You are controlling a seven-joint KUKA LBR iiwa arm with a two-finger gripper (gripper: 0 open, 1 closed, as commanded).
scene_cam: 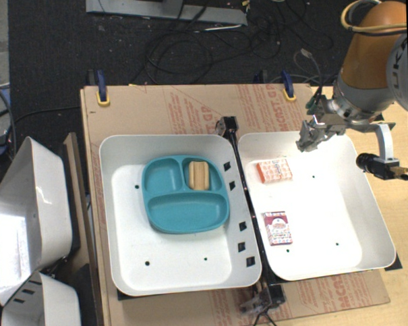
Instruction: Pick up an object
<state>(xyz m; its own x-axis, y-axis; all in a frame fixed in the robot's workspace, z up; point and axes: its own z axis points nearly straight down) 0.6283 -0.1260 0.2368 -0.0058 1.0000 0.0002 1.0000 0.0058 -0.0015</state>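
The gripper [309, 139] hovers above the right bin's [368, 206] far rim, grasping nothing, its finger state impossible to tell, likely poised to descend on the pink box [274, 170] lying just beside it in that bin.

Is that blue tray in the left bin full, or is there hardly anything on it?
Nearly empty. The blue tray has three compartments; one tan block lies in the upper right one, and the other two show bare blue.

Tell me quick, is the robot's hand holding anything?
Hand: nothing seen between its fingers; open or shut cannot be told. It hangs over the right bin, near the pink packet.
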